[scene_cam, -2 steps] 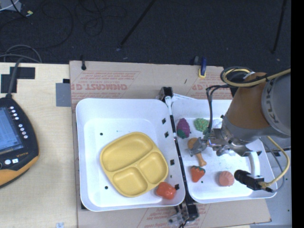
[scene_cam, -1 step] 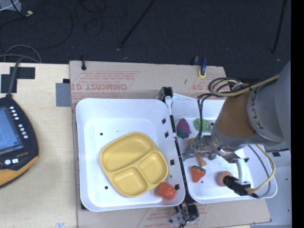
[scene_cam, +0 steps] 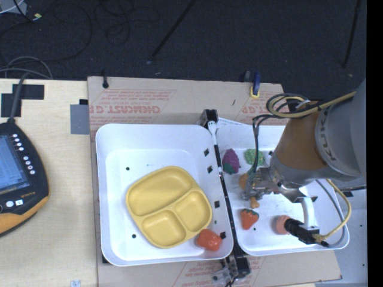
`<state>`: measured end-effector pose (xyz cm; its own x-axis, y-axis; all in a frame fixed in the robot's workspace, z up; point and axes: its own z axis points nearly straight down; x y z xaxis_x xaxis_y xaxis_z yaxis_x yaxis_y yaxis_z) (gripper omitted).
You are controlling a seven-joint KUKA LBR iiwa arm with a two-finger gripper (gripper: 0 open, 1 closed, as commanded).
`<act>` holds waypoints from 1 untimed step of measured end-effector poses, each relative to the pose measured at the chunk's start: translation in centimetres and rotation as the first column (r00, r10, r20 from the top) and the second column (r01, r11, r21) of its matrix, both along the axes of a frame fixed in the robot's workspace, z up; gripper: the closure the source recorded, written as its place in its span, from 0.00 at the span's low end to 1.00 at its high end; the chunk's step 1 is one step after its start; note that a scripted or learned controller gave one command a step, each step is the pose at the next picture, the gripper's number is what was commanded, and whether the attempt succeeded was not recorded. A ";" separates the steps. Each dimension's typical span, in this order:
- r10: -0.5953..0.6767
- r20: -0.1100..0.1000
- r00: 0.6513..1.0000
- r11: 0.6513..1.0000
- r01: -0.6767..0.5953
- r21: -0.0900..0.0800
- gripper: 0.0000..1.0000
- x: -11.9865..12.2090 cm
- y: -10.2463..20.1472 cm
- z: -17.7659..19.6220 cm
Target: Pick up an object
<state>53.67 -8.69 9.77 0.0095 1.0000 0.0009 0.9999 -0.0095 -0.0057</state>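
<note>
Two white bins are sitting side by side on a sheet of cardboard point(scene_cam: 155, 103), and the arm point(scene_cam: 305, 148) is reaching in over the right bin point(scene_cam: 287, 251) with the gripper point(scene_cam: 254, 189) hanging low near that bin's left half. Honestly I'm not seeing enough from this angle to say whether the gripper is clenched or released, the wrist is blocking it, so I can't tell and I'm not calling anything grasped. Closest to the gripper, a small orange piece point(scene_cam: 244, 181) is peeking out right at its left edge, and whether it's touching the gripper I can't make out. Just below the gripper a red-orange strawberry-looking toy point(scene_cam: 249, 218) is lying on the bin floor, apart from it. Below and to the right of the gripper a pinkish-orange round toy point(scene_cam: 281, 224) is resting near the yellow cables point(scene_cam: 341, 220) that are looping off the arm. Above the gripper and a bit left, a purple toy point(scene_cam: 230, 160) is lying by the divider between the bins, and a green toy point(scene_cam: 251, 158) is sitting just beside it, almost straight above the gripper. Well off to the gripper's left, the left bin point(scene_cam: 114, 160) is holding a yellow divided plate point(scene_cam: 169, 205), and a red round toy point(scene_cam: 208, 239) is sitting just past the plate's lower right corner, touching it or nearly so
</note>
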 end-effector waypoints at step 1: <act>0.014 0.005 1.000 1.000 -0.014 0.003 1.00 -5.5 6.5 9.4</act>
<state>48.12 -2.19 19.20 -0.0048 1.0000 0.0044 1.0000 0.0048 -0.0004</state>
